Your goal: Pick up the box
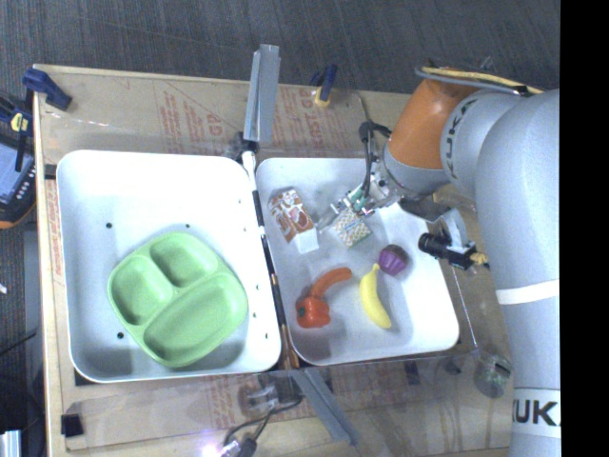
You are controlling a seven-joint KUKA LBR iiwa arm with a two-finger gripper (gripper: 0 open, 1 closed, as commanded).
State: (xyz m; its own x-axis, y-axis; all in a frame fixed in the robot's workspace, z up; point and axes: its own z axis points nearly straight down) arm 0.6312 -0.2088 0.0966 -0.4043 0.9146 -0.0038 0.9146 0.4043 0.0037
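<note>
Now, claw [366, 201] low in right bin [433, 327], just right of box [290, 214] at patterned cube [353, 227]; finger spread hidden, cannot tell. Box lying tilted near bin's left wall, not gripped, probably where it landed loose. Right of box: purple plum [393, 259]. Below box: yellow banana [373, 299], orange carrot [329, 280], red pepper [312, 312]. Left of box: other bin [86, 174] holding green divided plate [179, 298]. Plywood tabletop [162, 108] beneath, dark carpet beyond.

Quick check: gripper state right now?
Gripper: cannot be told; it sits low in the right bin at a small patterned box.
</note>
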